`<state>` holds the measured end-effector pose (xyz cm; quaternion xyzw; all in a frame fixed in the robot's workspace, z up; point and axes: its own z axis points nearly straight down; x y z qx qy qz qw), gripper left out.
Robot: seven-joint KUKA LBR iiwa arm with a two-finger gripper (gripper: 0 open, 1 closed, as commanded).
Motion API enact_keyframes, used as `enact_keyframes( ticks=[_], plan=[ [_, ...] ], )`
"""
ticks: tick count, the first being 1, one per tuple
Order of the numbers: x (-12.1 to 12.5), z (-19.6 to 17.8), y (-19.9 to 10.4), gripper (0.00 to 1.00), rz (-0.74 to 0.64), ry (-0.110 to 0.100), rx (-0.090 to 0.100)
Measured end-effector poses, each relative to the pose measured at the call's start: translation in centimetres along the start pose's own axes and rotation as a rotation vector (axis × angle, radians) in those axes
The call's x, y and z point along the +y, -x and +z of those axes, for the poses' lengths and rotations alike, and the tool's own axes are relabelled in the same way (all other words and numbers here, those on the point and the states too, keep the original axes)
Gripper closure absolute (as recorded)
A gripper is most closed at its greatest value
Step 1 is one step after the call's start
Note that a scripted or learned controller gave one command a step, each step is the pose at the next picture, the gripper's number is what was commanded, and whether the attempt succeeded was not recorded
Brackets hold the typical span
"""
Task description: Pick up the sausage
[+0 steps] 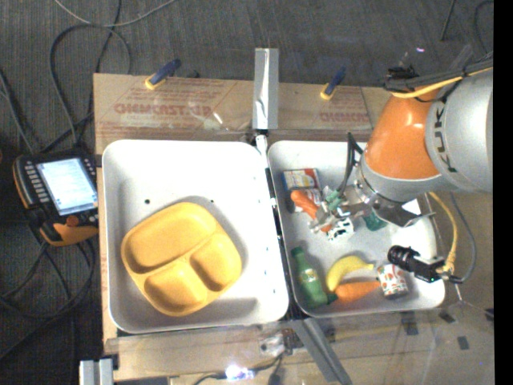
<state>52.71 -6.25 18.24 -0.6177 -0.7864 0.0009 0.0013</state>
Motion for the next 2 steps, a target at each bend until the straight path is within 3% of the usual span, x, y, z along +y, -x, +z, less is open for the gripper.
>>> enact_keyframes(
  ticks=[1, 2],
  plan=[
    [-0.85, 0.0, 1.98, 1.0, 0.052, 0.0, 0.0],
    [-0.84, 0.0, 1.98, 0.0, 0.052, 0.0, 0.001]
  ],
)
